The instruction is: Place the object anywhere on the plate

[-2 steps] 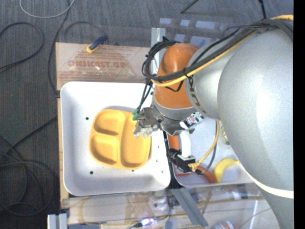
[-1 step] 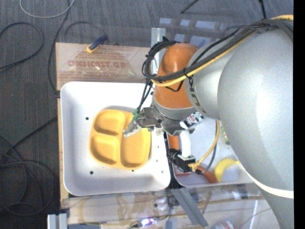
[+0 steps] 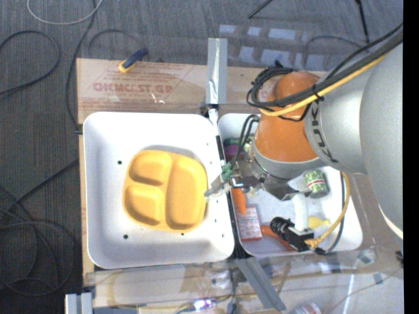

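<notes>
A yellow plate [image 3: 167,188] with three compartments lies in the middle of the left white bin [image 3: 105,241]. My gripper [image 3: 219,185] hangs over the divider between the two bins, right at the plate's right rim. A small green piece [image 3: 226,172] shows close by the gripper, and I cannot tell whether it is held. The orange-banded wrist [image 3: 288,126] hides much of the right bin's far half.
In the right bin [image 3: 350,234] lie an orange stick [image 3: 239,201], a red and white packet [image 3: 249,225], a green-labelled can [image 3: 315,183], a white piece [image 3: 300,208], a yellow piece [image 3: 319,223] and a purple item [image 3: 232,151].
</notes>
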